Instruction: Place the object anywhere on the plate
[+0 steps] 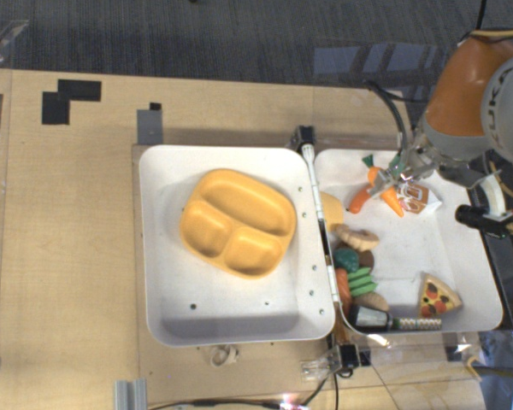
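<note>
Since you're steering this one, here's what you've got:

Plate: the yellow plate (pixel 237 220) with three sections sits a bit tilted in the left bin (pixel 167 314), toward its far side. Nothing on it yet.

Object: looks like the carrot (pixel 364 194), orange with a green top, at the far edge of the right bin (pixel 474 254), toward its left corner. A second orange bit (pixel 392 200) lies just beside it, touching or nearly so, I can't say which.

Handling: my guess is a light, stiff plastic toy, smooth enough to slip. It's thin and tapered, so take it across the thicker part near the green end, not the tip. Not fragile, I'd think.

Gripper: the gripper (pixel 399 171) is right over the carrot's green end, coming in from the right. It's small and blurry there, so I can't tell how it's set or whether it has anything. It may be touching the carrot, don't count on it.

Clutter: a packet (pixel 416 196) sits just behind the orange bits. More toy food is piled along the right bin's left wall, and a pizza slice (pixel 439 296) lies near its front right corner.

Risk: that second orange bit could get nudged or grabbed along with it.

Progress: early, carrot not lifted, I'd say.
</note>
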Action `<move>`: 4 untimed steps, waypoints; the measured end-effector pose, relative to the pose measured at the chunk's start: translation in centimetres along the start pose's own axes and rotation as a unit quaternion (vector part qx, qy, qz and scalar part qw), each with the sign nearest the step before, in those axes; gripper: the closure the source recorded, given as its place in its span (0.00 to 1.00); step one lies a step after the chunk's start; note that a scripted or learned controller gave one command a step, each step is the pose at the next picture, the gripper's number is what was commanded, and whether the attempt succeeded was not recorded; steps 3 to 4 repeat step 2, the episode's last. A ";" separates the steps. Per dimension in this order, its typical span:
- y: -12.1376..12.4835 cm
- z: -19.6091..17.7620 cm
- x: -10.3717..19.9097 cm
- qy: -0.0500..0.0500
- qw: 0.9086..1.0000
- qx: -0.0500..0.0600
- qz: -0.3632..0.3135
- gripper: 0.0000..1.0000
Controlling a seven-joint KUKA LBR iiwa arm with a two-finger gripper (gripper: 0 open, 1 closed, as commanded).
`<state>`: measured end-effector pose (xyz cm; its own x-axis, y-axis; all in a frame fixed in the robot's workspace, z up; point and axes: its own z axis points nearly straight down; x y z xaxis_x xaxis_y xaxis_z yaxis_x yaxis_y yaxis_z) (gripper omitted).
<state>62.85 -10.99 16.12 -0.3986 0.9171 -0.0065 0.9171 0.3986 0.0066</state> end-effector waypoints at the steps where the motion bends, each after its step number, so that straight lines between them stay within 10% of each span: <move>1: 0.3 -1.3 -0.1 -0.003 1.000 -0.004 -0.004 1.00; 2: 0.3 -1.3 -0.1 -0.003 1.000 -0.004 -0.004 0.00; 4: 0.3 -1.3 -0.1 -0.003 1.000 -0.004 -0.004 0.00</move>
